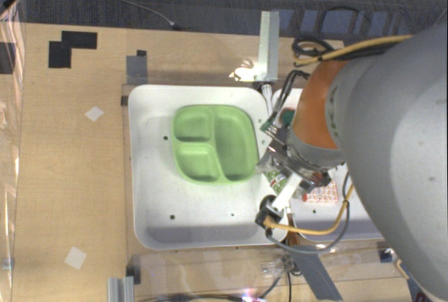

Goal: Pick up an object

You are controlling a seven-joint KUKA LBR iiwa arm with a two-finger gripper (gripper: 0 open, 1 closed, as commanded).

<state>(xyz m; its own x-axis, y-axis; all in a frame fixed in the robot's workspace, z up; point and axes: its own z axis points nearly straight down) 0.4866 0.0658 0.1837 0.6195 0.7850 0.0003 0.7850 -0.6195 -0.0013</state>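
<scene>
Green divided plate (pixel 213 143), three compartments, lies flat in the left white bin (pixel 150 174), toward its upper right, nothing visible in the compartments. Grey arm (pixel 392 153) with orange band (pixel 311 115) enters from the right and hangs over the divide between the two bins. Jaws: hidden beneath the wrist and cabling, so their state cannot be told. A small red-and-white patterned item (pixel 320 194) lies in the right bin, partly covered by the arm. Wooden counter (pixel 70 174) surrounds the bins.

Wooden bench (pixel 70 174) bears white bins (pixel 150 223) (side by side).
</scene>
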